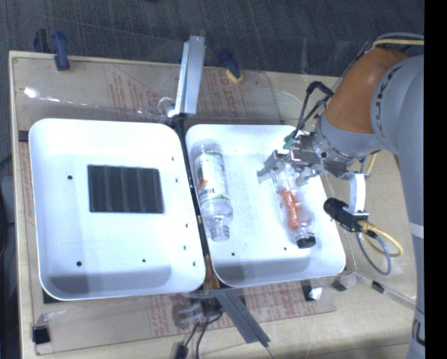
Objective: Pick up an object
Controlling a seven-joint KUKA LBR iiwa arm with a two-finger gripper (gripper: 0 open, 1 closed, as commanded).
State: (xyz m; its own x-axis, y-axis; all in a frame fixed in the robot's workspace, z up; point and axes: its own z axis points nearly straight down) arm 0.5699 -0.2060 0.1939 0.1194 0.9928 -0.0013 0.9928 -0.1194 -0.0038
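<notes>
Two bottles lie in the right bin. A clear plastic bottle with a green and white label rests along the bin's left wall, cap toward the front. A smaller clear bottle with orange contents and a black cap lies near the right wall. My gripper hangs low over the far end of this small bottle and stands open, its fingers spread to either side of the bottle's base. Nothing is held between them.
The left bin holds a flat dark ribbed panel. A metal divider bar runs between the bins at the back. Cables and a black connector hang by the right bin's right rim.
</notes>
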